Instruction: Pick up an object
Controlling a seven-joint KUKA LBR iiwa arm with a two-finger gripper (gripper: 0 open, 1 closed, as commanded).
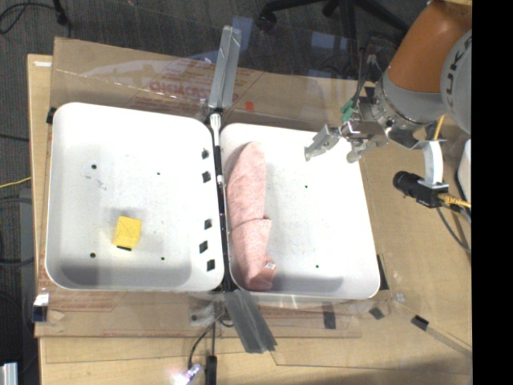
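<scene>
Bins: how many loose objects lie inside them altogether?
2. A yellow block in the left bin; a pink cloth roll along the right bin's left wall.

Two shallow white bins, the left bin and the right bin, sit side by side on a wooden desk, above dark carpet.
</scene>
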